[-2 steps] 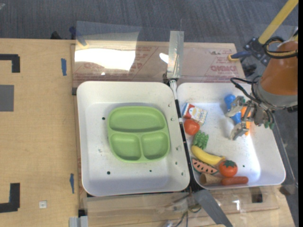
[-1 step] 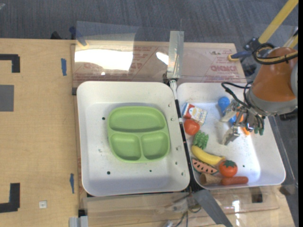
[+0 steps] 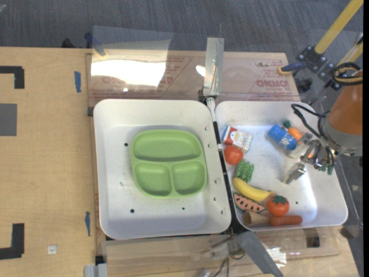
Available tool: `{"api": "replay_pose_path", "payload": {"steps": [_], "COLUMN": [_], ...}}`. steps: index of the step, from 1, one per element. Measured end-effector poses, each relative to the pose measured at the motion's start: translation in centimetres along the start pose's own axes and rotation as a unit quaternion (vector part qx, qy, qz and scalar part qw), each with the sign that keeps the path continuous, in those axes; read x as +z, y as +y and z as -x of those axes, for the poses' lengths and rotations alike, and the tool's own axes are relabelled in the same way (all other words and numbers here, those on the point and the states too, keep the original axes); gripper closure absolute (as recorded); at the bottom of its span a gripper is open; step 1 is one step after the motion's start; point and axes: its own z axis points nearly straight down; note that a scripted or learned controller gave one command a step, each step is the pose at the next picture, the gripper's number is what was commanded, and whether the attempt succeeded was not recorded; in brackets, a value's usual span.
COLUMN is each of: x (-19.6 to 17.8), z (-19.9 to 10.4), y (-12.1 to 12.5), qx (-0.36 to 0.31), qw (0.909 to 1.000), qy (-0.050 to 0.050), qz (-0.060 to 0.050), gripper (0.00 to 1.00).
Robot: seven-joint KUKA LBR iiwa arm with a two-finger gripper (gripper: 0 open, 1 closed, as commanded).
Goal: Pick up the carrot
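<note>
Nearest me runs the front edge of the bench (image 3: pixel 46 212), brown and board-like, the biggest thing in the room. On it sit two shallow white bins touching side by side. The left bin (image 3: pixel 109 154) carries a green divided plate (image 3: pixel 169 162). The right bin (image 3: pixel 331 203) is crowded with toy food.

The grey arm (image 3: pixel 346 120) reaches in from the right, its orange band over the bin's far right corner. Its gripper (image 3: pixel 294 175) hangs over bare floor in the right half of that bin. Whether the pincer is released or clenched, I cannot tell from where I stand, and I see nothing gripped in it.

Among the toys, a banana (image 3: pixel 251 189) lies near the front, with a watermelon slice (image 3: pixel 249 203) just beside it and a sausage (image 3: pixel 285 220) along the near rim. A red-and-white carton (image 3: pixel 237 137) sits toward the back by a tomato (image 3: pixel 233 154).

What I take for the carrot (image 3: pixel 295 133) is the small orange piece at the back, touching a blue can (image 3: pixel 281 136). It lies beyond the gripper, near but apart.

That contact is the worry. A descent slightly off could clamp the can instead, or nudge both away. The round orange-red fruit (image 3: pixel 278 205) at the front could also be mistaken for the target.
</note>
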Motion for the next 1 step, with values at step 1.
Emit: {"api": "replay_pose_path", "payload": {"steps": [1], "x": [0.13], "z": [3.67], "y": [2.40], "qx": [0.032], "qw": [0.9988], "qy": [0.037], "qz": [-0.001], "gripper": [0.00]}}
